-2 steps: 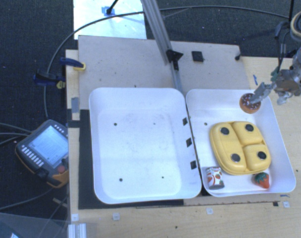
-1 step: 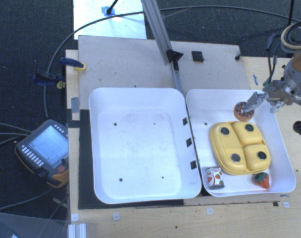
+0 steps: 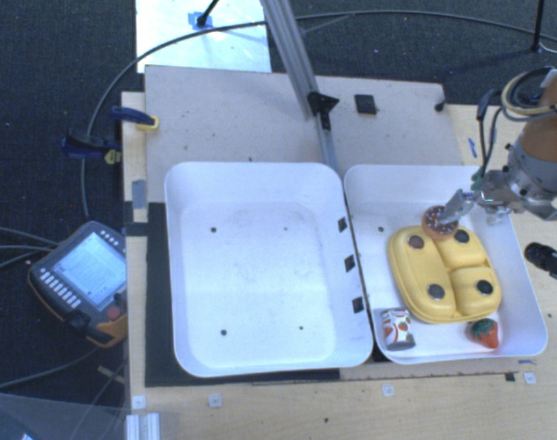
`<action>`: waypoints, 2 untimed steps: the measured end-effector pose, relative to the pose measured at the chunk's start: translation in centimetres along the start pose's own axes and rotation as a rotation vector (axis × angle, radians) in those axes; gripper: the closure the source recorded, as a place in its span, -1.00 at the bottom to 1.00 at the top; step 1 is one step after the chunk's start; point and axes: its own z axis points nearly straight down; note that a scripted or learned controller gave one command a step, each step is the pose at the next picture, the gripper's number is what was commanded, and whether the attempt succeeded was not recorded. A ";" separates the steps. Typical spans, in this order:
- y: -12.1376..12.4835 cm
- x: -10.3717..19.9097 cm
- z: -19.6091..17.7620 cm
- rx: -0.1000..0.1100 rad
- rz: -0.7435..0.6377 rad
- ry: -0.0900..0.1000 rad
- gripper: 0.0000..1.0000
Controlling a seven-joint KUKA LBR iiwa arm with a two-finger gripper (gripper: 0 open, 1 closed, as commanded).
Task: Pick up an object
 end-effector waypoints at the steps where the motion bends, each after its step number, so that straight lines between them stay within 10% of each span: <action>1: 0.1 -0.2 3.8 -0.015 -0.004 -0.003 -1.00; 2: 0.1 -0.2 2.9 -0.014 -0.005 -0.002 1.00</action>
